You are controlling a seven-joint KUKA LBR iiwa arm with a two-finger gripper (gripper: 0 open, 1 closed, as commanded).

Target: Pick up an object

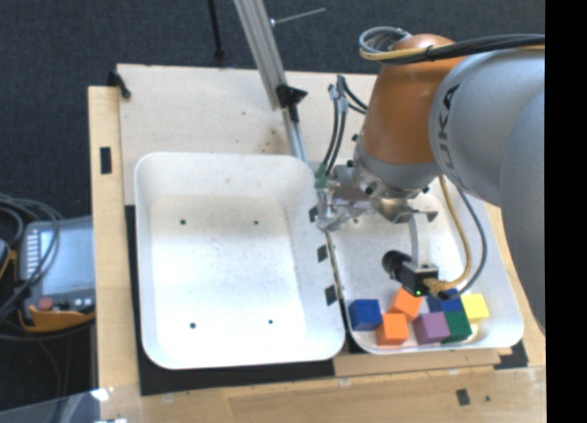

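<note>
Several small blocks lie clustered at the near end of the right bin (477, 256): a blue block (365, 313), two orange blocks (393, 328) (406, 302), a purple block (429, 327), a green block (458, 325) and a yellow block (474, 306). My gripper (333, 208) hangs below the orange wrist at the far left side of the right bin, close to the wall between the two bins. It is well behind the blocks and touches none of them. I see nothing held in it.
The left bin (220, 256) is a bare white tray with a few dark specks. A slanted metal pole (266, 54) rises behind the bins. The grey arm covers the right bin's far right part. A device with cables sits off the bench at left.
</note>
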